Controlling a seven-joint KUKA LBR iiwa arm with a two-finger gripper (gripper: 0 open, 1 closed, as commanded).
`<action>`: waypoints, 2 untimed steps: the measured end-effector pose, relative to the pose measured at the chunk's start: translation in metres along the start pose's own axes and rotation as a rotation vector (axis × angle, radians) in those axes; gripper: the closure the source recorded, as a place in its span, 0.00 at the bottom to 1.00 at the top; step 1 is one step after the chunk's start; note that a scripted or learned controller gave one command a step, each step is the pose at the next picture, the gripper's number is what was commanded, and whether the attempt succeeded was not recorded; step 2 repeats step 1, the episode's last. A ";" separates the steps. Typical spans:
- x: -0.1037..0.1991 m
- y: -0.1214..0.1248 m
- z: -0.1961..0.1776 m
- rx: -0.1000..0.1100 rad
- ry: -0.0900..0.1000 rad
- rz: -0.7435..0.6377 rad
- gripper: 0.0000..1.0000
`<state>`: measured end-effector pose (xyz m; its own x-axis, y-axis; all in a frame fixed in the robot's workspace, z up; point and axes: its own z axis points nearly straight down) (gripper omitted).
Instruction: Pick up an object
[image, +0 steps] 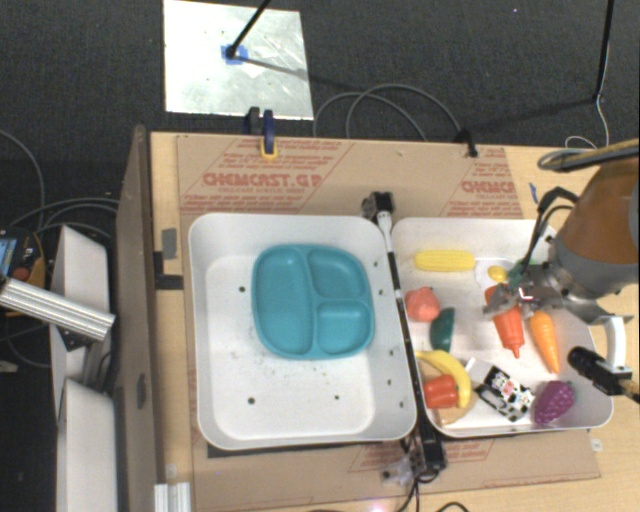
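Cardboard-covered bench (330, 165) under two white bins (225, 400), dark floor (80, 80) beyond.

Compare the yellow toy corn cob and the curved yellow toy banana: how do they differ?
The yellow toy corn cob is straight; the curved yellow toy banana bends. The corn cob lies at the far end of the right white bin, the banana at its near end, touching a red toy. Both are yellow.

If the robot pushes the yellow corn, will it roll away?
Probably a little. The corn looks rounded and long, lying on its side on the smooth floor of the right bin, so it may roll. It looks like a plastic toy, likely light and stiff.
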<state>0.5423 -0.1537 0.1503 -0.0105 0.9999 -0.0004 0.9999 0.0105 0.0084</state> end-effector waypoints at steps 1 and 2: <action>0.144 0.037 -0.036 0.001 0.004 -0.007 1.00; 0.144 0.037 -0.036 0.001 0.004 -0.007 1.00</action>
